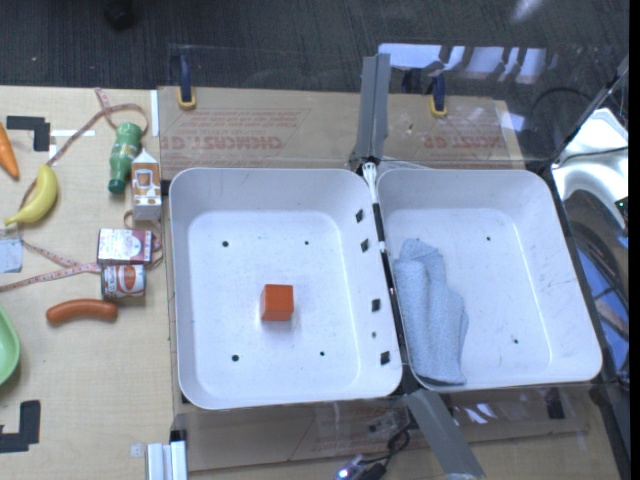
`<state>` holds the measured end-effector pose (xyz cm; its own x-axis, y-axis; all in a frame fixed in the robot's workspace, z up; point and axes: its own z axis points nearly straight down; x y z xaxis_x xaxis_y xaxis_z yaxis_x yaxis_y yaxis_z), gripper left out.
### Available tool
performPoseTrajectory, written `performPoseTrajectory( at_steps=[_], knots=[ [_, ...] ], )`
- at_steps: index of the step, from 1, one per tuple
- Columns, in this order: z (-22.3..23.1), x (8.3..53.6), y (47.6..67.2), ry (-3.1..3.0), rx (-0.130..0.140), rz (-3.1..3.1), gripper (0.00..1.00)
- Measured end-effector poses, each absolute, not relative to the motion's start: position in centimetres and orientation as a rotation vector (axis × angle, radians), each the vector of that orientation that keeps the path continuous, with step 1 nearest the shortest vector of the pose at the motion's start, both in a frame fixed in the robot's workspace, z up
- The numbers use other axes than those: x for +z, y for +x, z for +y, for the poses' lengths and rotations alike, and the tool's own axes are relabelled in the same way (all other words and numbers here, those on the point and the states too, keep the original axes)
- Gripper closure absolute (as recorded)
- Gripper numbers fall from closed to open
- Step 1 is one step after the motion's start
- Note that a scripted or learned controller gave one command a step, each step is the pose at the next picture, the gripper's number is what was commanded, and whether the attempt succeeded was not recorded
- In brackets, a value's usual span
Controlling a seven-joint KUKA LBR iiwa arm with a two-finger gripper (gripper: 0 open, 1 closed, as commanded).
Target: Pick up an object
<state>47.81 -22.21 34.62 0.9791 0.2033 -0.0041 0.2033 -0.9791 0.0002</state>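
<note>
An orange cube (277,302) sits near the middle of the left white bin (200,368). A crumpled light-blue cloth (431,311) lies along the left side of the right white bin (560,268), reaching down to its front wall. Part of the white arm base (595,158) shows at the right edge of the camera view.
Toy food lies on the bench left of the bins: a banana (34,197), a carrot (7,152), a green bottle (123,154), a small carton (146,190), a box (124,245), a can (124,281) and a sausage (81,311). A grey divider post (373,103) stands behind the bins.
</note>
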Motion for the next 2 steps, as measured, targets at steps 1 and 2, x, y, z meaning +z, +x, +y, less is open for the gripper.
performPoseTrajectory(
  at_steps=[1,2],
  knots=[
    [-13.8,34.9,57.2,3.125,-0.009,0.321,0.0],
    [-7.4,19.0,60.2,3.126,-0.01,0.32,0.0]
  ],
)
